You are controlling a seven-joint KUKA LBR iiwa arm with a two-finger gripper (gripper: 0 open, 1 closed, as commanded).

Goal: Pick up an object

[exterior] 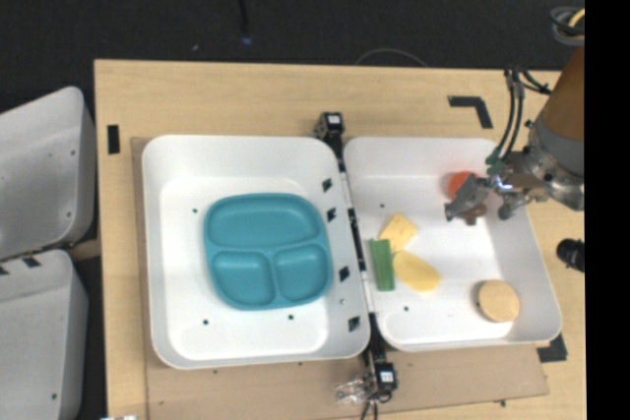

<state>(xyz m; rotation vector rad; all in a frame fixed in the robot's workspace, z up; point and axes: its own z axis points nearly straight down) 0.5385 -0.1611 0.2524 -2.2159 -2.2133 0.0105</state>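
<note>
- Gripper [485,203] sits over the right bin's [448,337] upper right area, arm [561,128] coming in from the right edge.
- Two dark fingers [463,205] point down and left, spread apart — a visible gap between them, nothing seen clamped in it.
- Red object [459,181] lies just beside the left finger on its upper side; contact or not — cannot tell from this angle.
- Pale yellow wedge [399,231] sits mid-bin, near the bin's left wall.
- Yellow lump [417,273] lies below the wedge, touching or just beside a green block [382,264].
- Green block lies along the right bin's left wall.
- Tan round piece [498,301] lies in the right bin's lower right corner, well apart from the gripper.
- Left bin [172,330] holds a teal divided plate [266,248], flat, centered.
</note>
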